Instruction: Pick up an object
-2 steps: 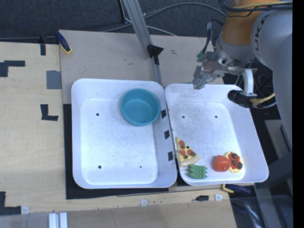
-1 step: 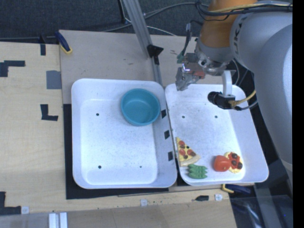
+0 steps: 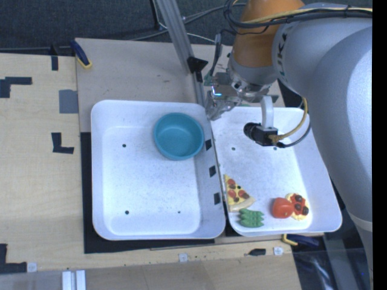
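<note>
Sitting along the right bin's (image 3: 314,162) near edge: pizza slice (image 3: 236,194), green toy (image 3: 251,219), tomato piece (image 3: 289,206). Blue bowl (image 3: 178,136) lying at left bin's (image 3: 109,162) far-right corner, nearest the gripper (image 3: 216,106) hovering just right of it; grip state unclear.

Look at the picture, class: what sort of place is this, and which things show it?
Probably a robotics lab's test bench. A grey robot arm reaches over two white bins, which hold toy items: a blue bowl, a pizza slice. Tape marks dot the bench.
</note>
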`<state>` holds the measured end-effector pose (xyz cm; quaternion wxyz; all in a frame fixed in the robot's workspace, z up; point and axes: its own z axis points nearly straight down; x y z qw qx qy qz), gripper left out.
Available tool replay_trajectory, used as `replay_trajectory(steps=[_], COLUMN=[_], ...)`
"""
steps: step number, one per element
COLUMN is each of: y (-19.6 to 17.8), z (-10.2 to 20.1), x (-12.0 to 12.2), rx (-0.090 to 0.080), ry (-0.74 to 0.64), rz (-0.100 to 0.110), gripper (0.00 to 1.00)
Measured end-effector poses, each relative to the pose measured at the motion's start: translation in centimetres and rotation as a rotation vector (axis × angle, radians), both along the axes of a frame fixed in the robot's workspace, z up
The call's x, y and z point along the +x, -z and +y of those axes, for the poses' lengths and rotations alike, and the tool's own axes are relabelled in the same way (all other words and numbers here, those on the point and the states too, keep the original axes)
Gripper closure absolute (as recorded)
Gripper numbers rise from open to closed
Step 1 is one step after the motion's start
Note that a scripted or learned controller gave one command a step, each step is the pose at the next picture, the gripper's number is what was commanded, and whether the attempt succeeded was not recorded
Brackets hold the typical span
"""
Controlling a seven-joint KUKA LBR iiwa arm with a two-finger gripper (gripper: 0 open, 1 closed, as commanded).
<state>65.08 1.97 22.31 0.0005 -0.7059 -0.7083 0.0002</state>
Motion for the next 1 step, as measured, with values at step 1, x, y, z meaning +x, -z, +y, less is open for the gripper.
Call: replay_trajectory(steps=[1], y=[-0.58], z=[4.81], x=[0.63], rx=[0.000], ry=[0.000], rz=[-0.001], gripper=[1.00])
